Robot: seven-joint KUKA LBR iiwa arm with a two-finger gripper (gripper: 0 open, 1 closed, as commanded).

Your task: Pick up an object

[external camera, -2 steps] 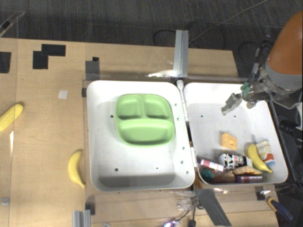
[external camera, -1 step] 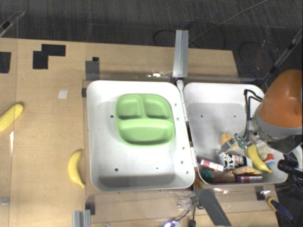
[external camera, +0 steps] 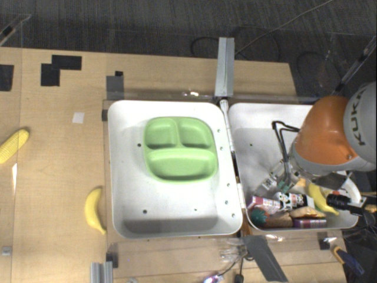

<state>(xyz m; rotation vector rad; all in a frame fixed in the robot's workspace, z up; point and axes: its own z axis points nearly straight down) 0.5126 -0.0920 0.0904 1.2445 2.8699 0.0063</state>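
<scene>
The grey arm's two-finger gripper (external camera: 281,180) hung low in the right white bin (external camera: 253,134), lower right of frame, above a clutter of small packaged objects (external camera: 283,208); its jaw state couldn't be told.

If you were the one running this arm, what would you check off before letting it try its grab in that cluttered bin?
1. End effector over the right bin: ok, it sits low above the pile.
2. Objects within reach: ok, a banana and packaged items lie along the bin's near side.
3. One item singled out: not ok, the items crowd and overlap.
4. Finger opening: cannot tell, the wrist hides it.
5. Black cable clear of the pile: ok.
6. Green tray out of the way: ok, it lies in the left bin.
</scene>
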